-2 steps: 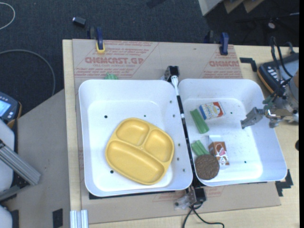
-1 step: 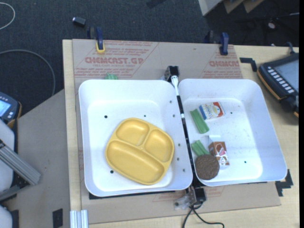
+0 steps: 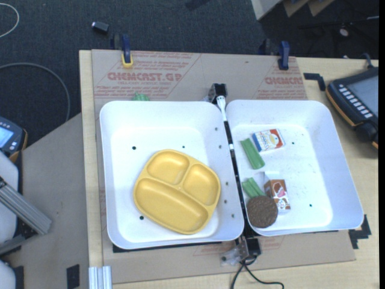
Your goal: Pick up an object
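Here the green stick (image 3: 252, 153) lies long axis near-to-far; claw's state, cannot tell.

Both white bins, left (image 3: 114, 161) and right (image 3: 337, 161), are showing as smooth moulded plastic with a soft sheen; the right bin's floor is looking speckled with dark grit. The yellow divided tray (image 3: 177, 190) is reading as smooth plastic, semi-gloss, catching light along its ridges. The two green sticks (image 3: 252, 153) (image 3: 252, 187) are appearing as plain matt plastic. The small cartons (image 3: 267, 141) (image 3: 278, 194) are presenting printed, lightly glossy card. The brown disc (image 3: 262, 211) is looking rough and matt. The bench (image 3: 180, 71) is showing matt brown paper printed in red.
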Controlling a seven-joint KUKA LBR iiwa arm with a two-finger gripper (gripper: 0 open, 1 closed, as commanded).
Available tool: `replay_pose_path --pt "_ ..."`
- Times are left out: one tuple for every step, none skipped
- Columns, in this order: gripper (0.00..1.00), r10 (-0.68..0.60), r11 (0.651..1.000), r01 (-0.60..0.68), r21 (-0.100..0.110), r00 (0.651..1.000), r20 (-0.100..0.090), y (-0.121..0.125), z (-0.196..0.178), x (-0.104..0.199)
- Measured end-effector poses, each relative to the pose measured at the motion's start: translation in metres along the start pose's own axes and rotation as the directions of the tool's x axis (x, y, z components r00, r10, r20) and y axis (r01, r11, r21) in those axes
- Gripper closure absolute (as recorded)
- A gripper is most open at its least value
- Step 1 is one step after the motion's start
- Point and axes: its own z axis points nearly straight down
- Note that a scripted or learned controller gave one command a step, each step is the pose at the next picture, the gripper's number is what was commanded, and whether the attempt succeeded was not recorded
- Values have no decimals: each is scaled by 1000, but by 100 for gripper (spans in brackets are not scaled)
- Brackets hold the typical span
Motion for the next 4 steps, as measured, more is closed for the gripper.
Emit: replay_pose_path --pt "100 0 1000 0 13 1000 -4 1 -2 0" --pt "100 2 999 -1 32 1000 -15 -3 125 22" --pt "100 -7 1000 7 7 1000 -7 13 31 85" --pt "100 3 999 -2 34 1000 -13 -3 165 94"
